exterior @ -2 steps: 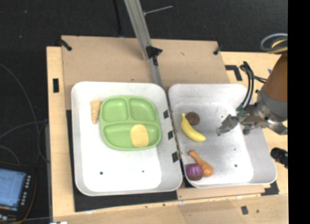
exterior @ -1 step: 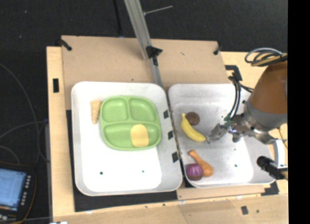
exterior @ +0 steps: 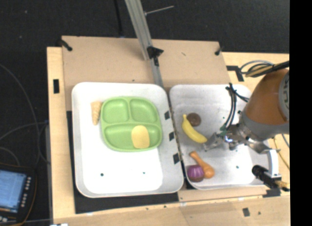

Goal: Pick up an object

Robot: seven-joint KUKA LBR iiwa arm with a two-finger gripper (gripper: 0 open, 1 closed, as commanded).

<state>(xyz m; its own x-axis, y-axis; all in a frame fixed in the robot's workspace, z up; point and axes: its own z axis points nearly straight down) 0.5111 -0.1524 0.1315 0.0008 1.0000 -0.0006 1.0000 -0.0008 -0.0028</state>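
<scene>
The arm's metal end effector (exterior: pixel 214 142) hangs low in the right white bin (exterior: pixel 209 98), just beside a yellow plastic banana (exterior: pixel 192 129); its grip state cannot be told.

Plate (exterior: pixel 112 122) in left bin (exterior: pixel 83 171); banana (exterior: pixel 191 130) in right bin (exterior: pixel 214 95).

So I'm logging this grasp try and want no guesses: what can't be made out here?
- Gripper, camera view: fingers too small and blurred to judge; it sits in the right bin beside the banana.
- Arm: cut off by the view's right side.
- Brown item: too small to identify.
- Purple piece and orange piece: touching or joined, unclear.
</scene>
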